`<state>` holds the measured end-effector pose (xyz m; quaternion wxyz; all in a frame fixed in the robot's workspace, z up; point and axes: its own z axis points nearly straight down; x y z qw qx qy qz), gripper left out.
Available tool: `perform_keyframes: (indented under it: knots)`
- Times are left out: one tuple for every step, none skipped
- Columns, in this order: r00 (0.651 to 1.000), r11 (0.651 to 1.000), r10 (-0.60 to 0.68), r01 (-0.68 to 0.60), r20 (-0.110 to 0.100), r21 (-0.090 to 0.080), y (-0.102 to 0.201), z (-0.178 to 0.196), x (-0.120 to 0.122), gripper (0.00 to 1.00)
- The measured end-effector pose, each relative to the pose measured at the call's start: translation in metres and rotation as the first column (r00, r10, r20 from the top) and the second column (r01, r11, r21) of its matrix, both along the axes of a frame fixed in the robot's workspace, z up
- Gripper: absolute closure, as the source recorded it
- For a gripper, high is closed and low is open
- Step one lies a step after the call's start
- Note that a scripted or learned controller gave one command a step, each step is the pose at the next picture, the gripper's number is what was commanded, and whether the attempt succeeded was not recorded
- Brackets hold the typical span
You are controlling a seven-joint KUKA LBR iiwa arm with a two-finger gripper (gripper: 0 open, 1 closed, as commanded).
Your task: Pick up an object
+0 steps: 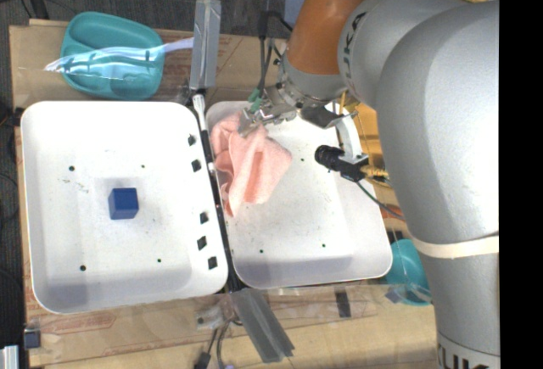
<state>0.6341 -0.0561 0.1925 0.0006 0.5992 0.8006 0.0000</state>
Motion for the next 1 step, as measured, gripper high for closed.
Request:
perform_keyframes:
  knots:
    - [0.992, 0.992, -0.126, 0.126, -0.001, 0.000, -0.0150, 0.0891, -0.0058, 1.00]
